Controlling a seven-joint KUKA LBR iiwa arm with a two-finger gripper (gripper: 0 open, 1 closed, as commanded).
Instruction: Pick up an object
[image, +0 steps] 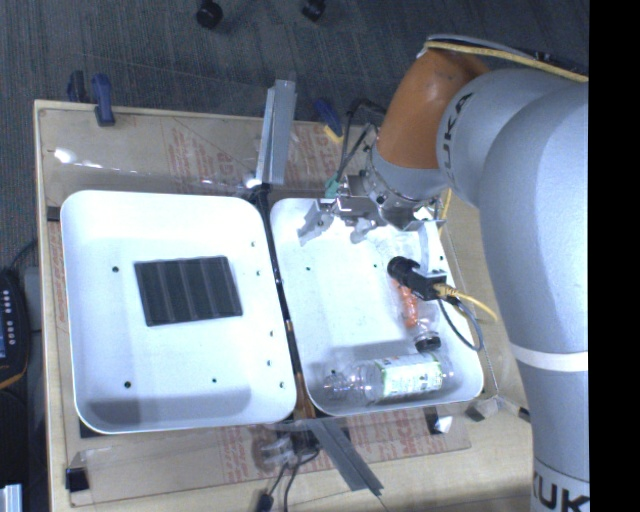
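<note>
Item: tool (335, 222), fingers spread with nothing between them, poised at the upper edge of the right bin (310, 300), upper centre of the frame. Candidate objects: clear bottle (385, 381) lying on its side along the bin's lower wall, and a small orange piece (411, 303) by the right wall; both lie apart from the tool, below and to its right. Handling note, as judgement: travel down-frame, straddle the bottle's narrow width, descend fully before closing.
</note>
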